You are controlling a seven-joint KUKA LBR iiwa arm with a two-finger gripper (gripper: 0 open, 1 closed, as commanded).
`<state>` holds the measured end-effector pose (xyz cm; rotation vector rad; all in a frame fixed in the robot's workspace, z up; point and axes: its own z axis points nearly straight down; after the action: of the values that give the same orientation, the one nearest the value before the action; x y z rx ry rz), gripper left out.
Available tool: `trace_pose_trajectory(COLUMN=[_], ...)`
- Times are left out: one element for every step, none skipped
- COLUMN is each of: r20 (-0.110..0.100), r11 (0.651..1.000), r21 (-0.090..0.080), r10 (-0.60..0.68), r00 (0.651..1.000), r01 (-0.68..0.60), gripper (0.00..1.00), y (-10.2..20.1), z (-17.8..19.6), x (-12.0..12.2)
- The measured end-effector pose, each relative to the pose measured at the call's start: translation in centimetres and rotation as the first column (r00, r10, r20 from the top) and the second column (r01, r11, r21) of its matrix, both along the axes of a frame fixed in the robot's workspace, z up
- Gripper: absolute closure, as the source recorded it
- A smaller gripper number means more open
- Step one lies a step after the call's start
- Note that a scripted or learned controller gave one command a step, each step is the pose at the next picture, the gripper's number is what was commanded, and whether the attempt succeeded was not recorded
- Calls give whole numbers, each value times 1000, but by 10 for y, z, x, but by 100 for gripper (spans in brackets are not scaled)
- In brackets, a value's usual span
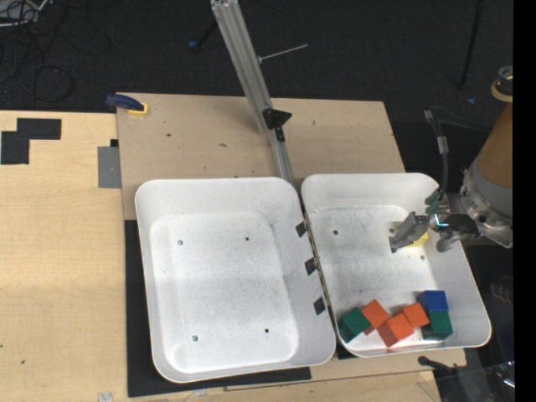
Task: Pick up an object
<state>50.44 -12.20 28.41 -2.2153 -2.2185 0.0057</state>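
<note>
Where the arm reaches in from the right, its gripper (427,234) hangs over the right-hand bin (360,193), near that bin's far right wall. The two fingers stand apart — one grey finger (408,230) points left over the bin floor, the other sits darker toward the wrist — and nothing lies between them. A small patch of yellow (418,244) shows just under the fingers, too small and too hidden to tell what it is.

The blocks lie well apart from the gripper, bunched in the near corner of the same bin: a green block (353,322) at the left, an orange block (374,312) touching it, a larger orange block (396,329) beside that, another orange one (415,315) to its right, then a blue block (434,301) with a dark green block (439,326) just below it.

The left-hand bin (222,195) sits beside the first, a slanted aluminium rail (245,57) rising behind them.
</note>
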Motion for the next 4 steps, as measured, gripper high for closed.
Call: trace_pose_trajectory(r20=[5, -1, -2, -4], r11=[1000, 1000, 1000, 1000], r21=[-1, 0, 0, 1], r10=[-4, -2, -4, -3], r00=[1000, 1000, 1000, 1000], r01=[4, 2, 4, 3], gripper=[0, 0, 0, 0], y=[-1, -3, 5, 8], z=[2, -44, -95, -159], x=[0, 6, 12, 6])
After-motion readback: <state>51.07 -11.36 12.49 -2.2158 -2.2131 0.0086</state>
